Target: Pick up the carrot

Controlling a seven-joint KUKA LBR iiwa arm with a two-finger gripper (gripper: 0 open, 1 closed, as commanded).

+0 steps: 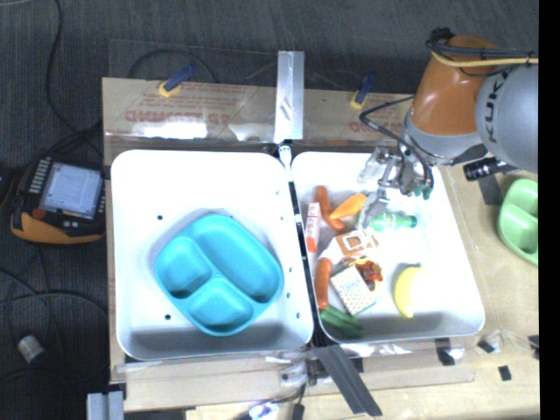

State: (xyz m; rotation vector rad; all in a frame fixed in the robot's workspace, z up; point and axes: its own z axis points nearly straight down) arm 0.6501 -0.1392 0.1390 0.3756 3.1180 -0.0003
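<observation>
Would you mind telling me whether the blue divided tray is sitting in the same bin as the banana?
No, the blue divided tray lies in the left bin, while the banana lies in the right bin.

I can read part of "KUKA" on the grey arm (pixel 516 112), up and right of the claw (pixel 395 178). Red lettering on the cardboard (pixel 175 116) stays illegible to me.

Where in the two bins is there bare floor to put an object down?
Left bin: floor is bare around the blue tray, widest along the far wall. Right bin: bare right of the banana; its left half is crowded with food items around the carrot.
</observation>
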